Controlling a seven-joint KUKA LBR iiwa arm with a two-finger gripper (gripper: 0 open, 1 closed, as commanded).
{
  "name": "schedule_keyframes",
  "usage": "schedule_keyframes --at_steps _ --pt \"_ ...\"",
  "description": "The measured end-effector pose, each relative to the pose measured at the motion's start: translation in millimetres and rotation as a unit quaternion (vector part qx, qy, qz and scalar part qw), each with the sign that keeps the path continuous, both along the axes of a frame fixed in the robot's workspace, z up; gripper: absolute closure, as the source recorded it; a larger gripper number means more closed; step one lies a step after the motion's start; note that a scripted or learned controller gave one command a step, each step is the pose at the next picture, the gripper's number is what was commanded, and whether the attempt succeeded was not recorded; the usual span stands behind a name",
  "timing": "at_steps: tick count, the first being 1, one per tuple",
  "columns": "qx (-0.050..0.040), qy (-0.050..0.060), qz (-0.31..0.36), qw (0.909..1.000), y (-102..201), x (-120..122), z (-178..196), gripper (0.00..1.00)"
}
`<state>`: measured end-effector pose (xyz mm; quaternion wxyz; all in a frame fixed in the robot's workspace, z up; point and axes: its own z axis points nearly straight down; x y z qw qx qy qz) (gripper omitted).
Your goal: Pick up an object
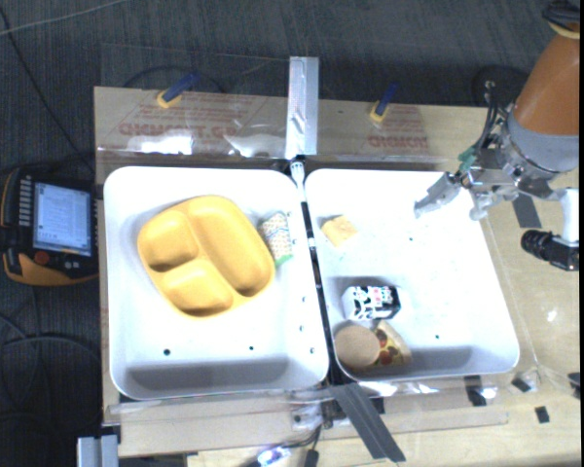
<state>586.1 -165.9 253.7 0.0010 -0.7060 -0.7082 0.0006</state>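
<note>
Nearest the lens, a brown round object [355, 344] lies in the right bin [467, 290], touching a black-and-white packet [372, 301], both well below and left of the gripper [457, 194]. Whether the gripper is open or closed cannot be told. Farther left sit a yellow block [339, 230] and a yellow divided tray [205, 254].
</note>
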Motion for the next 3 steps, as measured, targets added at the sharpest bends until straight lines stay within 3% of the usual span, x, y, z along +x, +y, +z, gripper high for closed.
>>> schedule_keyframes --at_steps 1,2,3 --pt "0.0002 0.001 -0.143 0.9897 46 -30 -74 0.00" --pt "-0.0017 0.000 -0.119 0.9929 -30 -39 -56 0.00" --pt "-0.0008 0.001 -0.237 0.9715 -43 -22 -79 0.00"
